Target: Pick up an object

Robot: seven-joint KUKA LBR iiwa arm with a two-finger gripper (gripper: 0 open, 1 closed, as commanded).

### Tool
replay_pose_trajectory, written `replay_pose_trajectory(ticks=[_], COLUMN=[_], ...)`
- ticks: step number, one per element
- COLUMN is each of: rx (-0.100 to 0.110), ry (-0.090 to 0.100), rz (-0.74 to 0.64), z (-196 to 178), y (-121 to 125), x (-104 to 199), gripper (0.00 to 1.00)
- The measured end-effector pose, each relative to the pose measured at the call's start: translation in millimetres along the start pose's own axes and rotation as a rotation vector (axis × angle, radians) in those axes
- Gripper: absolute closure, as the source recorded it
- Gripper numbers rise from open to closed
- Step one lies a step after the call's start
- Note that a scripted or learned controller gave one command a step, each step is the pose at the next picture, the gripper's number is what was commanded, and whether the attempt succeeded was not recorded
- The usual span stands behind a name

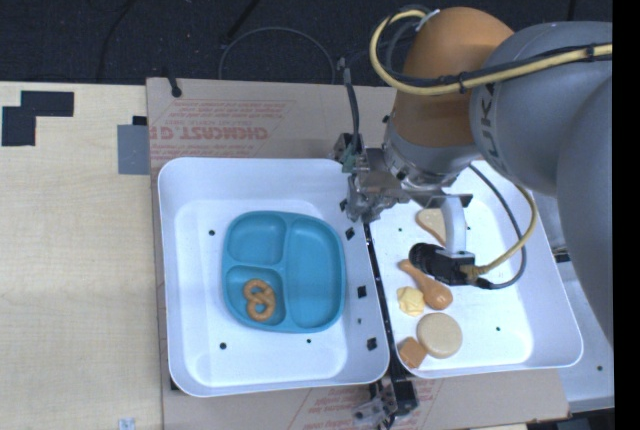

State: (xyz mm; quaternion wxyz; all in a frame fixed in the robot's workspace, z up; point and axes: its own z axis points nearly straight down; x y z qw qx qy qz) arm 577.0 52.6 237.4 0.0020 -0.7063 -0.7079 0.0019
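Note:
My gripper [362, 200] hangs over the divider between the two bins, at the upper left corner of the right bin [520, 338]. Nothing shows between its tips. In the right bin lie a pale wedge-shaped piece [431, 221], a tan drumstick-shaped piece [430, 290], a small yellow piece [410, 302], a round beige cookie [441, 334] and an orange chunk [412, 352]. They lie to the right of and below the gripper. The arm's grey and orange wrist [450, 68] covers the bin's far side.
The left bin [190, 318] holds a blue divided plate [300, 258] with a brown pretzel [260, 299] in its lower left compartment. Brown cardboard [240, 123] lies under both bins. A raised ridge [375, 298] separates the bins.

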Motion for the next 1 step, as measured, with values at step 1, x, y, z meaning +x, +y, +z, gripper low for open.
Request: replay_pose_trajectory(ticks=[1], rx=[0.001], ry=[0.001], rz=[-0.002], z=[12.1], y=[-0.2], x=[52.8], gripper=[1.0])
